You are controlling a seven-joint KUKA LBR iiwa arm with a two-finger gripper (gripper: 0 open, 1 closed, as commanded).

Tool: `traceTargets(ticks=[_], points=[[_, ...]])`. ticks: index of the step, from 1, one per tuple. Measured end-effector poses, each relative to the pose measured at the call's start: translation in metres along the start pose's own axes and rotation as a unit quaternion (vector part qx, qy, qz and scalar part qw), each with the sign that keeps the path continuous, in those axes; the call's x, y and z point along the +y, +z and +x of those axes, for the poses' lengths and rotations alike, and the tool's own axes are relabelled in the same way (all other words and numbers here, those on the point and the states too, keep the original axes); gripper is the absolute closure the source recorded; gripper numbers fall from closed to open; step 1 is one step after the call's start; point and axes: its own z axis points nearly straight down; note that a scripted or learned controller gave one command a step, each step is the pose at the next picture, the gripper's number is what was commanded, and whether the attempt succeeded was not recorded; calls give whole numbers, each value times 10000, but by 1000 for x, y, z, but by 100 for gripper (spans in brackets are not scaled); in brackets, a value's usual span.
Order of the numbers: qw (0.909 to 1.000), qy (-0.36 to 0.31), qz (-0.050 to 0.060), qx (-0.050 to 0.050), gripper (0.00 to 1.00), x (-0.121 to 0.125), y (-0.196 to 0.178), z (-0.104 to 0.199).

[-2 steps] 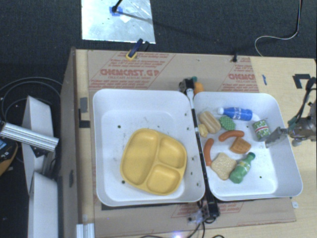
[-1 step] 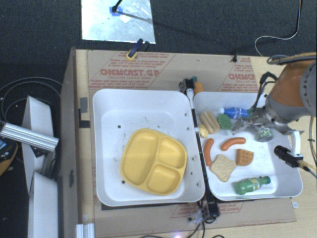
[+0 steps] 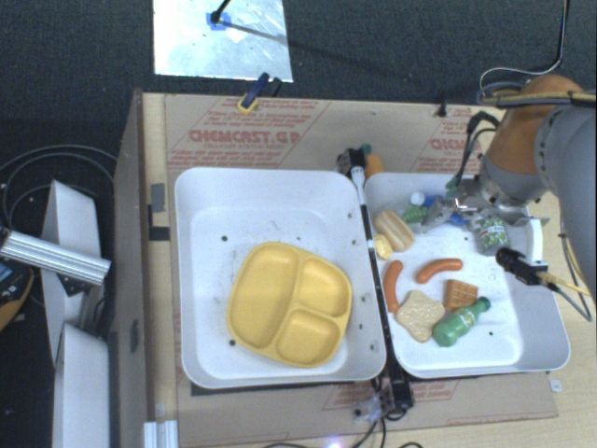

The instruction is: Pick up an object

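Nearest the camera, the front lip of the left bin (image 3: 280, 381) is sitting low in the view, and inside that bin a yellow divided plate (image 3: 291, 303) is lying flat with its three compartments facing up; it looks like light, stiff plastic, too broad for a two-finger gripper except at its rim. Moving rightward across the divider, the right bin (image 3: 541, 348) is holding the small toy foods that are the likelier picks. A bread roll (image 3: 394, 230) is lying near the bin's back left, its long axis slanting from upper left to lower right. A red sausage (image 3: 393, 285) is running almost straight toward the camera beside the divider, and a second sausage (image 3: 439, 270) is lying nearly crosswise, its right end tilted slightly away. Both are probably light, smooth and somewhat slippery, so a grip across the short width at mid-length seems best. A cracker (image 3: 420, 315) and a waffle piece (image 3: 460, 294) are lying flat, offering only thin edges. A green bottle (image 3: 461, 323) is lying on its side, cap pointing up and to the right, touching the waffle piece; its round body may roll, so closing across the belly appears safest. Farther right, the gripper (image 3: 464, 200) is hovering over the bin's back edge amid small items too blurred to name, and whether it is wide or narrow cannot be told. The arm (image 3: 541, 152) is entering from the right above the surface (image 3: 280, 129).
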Motion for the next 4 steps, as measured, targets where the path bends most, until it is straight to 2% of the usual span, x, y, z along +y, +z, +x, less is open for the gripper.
traceTargets(ticks=[1, 2, 3, 4], points=[[10000, 16, 13, 0, 0, -45, 0, 19], [10000, 8, 18, 9, 0, 1, 1, 65], [10000, 20, 16, -2, 0, -86, 1, 49], [10000, 5, 6, 5, 0, -24, 0, 80]])
